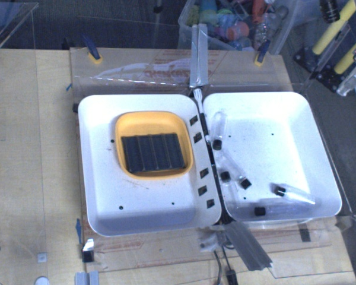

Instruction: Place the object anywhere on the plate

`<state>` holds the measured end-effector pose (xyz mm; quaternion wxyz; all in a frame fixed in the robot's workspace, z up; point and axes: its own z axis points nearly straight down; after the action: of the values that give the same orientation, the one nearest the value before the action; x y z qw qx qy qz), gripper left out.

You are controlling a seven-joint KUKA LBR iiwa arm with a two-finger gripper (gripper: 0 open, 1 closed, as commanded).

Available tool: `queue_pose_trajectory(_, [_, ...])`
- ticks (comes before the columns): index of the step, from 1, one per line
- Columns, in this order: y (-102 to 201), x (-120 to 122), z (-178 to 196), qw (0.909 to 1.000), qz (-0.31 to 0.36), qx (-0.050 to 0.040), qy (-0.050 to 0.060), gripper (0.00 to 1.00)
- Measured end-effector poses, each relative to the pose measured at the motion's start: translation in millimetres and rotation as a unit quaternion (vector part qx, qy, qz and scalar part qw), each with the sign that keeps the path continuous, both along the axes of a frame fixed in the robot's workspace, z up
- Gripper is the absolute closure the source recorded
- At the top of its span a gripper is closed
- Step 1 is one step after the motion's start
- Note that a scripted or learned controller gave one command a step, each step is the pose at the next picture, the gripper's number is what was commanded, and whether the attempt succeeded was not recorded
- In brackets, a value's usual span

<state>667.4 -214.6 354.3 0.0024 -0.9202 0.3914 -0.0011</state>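
Your table (29, 159) is pale wood and carries two white bins touching side by side. The left bin (101, 212) sits at 9 o'clock of the right bin (308, 135). A clear sheet (136, 70) lies on the table at the bins' 12 o'clock, pinned by blue clamps (94, 53).

You see a light wooden bench (29, 129) under both white bins (273, 108). A clear plastic sheet (136, 70) lies taped behind them, held by blue clamps (94, 53). A clear tub of colourful toys (240, 10) sits at the back. Dark floor (77, 10) beyond, grey floor right.
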Motion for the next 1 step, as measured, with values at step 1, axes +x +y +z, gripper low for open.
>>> queue_pose_trajectory(1, [-1.4,-0.1,44.6,0.9869,0.161,-0.0003,-0.001,1.00])
